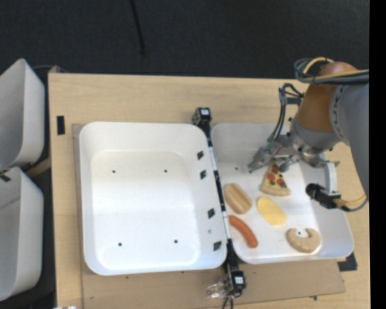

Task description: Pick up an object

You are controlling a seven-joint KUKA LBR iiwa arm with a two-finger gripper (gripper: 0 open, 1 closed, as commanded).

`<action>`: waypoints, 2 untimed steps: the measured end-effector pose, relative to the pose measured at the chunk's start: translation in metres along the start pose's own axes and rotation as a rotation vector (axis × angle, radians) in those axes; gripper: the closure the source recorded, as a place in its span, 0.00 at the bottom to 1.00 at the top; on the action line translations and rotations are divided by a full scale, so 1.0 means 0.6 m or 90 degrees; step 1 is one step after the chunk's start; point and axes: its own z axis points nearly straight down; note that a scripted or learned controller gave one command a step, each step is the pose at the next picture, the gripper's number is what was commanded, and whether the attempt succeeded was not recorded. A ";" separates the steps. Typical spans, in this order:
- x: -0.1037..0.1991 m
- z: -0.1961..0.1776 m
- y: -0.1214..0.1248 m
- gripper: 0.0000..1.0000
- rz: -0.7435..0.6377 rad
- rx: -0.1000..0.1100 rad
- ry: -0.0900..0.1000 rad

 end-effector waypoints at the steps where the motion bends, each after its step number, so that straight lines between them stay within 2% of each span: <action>1: -0.084 0.000 -0.024 0.00 0.007 0.004 -0.002; 2: -0.096 0.001 -0.081 0.00 0.007 0.006 -0.001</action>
